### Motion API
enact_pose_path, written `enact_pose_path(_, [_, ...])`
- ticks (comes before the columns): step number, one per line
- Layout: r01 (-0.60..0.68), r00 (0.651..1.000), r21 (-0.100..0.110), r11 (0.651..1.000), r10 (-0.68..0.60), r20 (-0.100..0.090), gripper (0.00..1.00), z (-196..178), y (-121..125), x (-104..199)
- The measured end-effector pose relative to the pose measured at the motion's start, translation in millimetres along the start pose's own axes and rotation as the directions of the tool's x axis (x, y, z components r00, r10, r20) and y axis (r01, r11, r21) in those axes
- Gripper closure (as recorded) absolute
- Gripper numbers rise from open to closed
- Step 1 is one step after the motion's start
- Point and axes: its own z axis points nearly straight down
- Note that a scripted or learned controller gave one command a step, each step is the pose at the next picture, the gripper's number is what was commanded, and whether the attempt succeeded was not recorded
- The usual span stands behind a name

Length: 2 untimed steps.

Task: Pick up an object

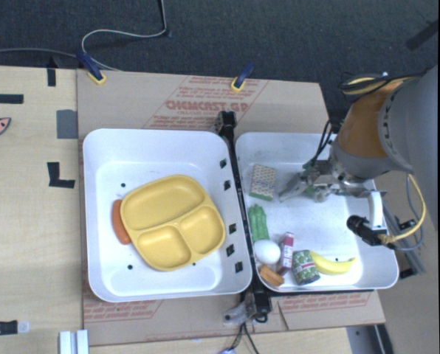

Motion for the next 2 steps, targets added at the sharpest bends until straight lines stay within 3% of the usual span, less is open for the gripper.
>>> enact_pose_path(1, [-0.003, 1.0, 0.004, 1.0, 0.003, 0.0, 0.0, 9.4, -86.9, -32.9])
enact_pose_path(2, [-0.003, 1.0, 0.0, 1.0, 0.003, 0.002, 1.0, -0.8, -85.3, -33.2])
